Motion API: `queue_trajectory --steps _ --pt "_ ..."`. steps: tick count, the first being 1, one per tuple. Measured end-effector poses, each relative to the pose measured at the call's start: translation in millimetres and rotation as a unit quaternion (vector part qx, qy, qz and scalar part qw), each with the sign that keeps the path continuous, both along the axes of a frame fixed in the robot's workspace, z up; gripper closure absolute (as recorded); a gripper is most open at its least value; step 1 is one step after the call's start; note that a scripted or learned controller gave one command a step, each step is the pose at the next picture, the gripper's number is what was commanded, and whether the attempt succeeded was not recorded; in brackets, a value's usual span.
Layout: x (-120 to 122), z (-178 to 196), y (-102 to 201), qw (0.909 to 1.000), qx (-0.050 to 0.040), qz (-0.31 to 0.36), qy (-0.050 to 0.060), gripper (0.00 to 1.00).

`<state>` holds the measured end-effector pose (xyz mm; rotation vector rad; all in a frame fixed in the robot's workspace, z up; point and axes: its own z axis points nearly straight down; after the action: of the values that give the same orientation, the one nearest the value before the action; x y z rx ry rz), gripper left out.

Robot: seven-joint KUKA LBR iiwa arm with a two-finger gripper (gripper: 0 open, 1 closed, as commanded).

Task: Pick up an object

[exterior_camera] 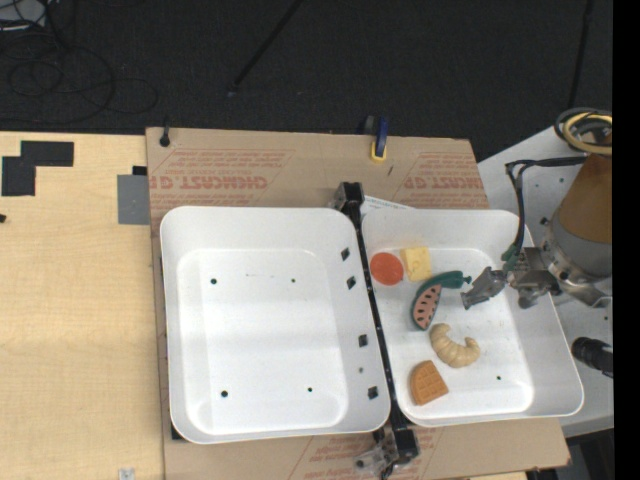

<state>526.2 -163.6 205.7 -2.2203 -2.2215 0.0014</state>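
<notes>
In the camera view we are seeing the gripper [484, 286] reaching in over the right edge of the right bin [545, 393], its dark fingers [473, 294] spreading a little apart with nothing between them, so we are judging it to be empty-handed. The objects are all lying in that right bin: a red tomato [387, 267] and a yellow block [417, 264] sitting side by side near the bin's back left corner, a watermelon slice [427, 303] just in front of them with a green piece [448, 280] touching its upper end, a pale croissant [455, 347] near the middle, and an orange wedge [428, 382] toward the front left corner. The gripper is hanging just beside the green piece and the watermelon slice, so we are judging the approach step to be in hand and no grasp made yet; the next move is calling for lowering over one of those two and closing squarely on it. The left bin [180, 318] is sitting alongside, both bins are resting on a cardboard sheet [250, 173] over a light wooden bench [70, 318], and dark floor with cables is running behind
</notes>
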Motion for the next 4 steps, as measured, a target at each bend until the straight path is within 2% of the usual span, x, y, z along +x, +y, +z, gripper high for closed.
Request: queue_trajectory --steps 1,2,3,4 --pt "-53 -124 23 1.0000 0.0010 0.000 0.003 0.00" --pt "31 105 27 1.0000 -0.0020 0.002 -0.009 0.00" --pt "-3 -47 -18 1.0000 0.0013 -0.003 0.007 0.00" --pt "0 -29 -18 1.0000 0.0009 -0.002 0.002 1.00"
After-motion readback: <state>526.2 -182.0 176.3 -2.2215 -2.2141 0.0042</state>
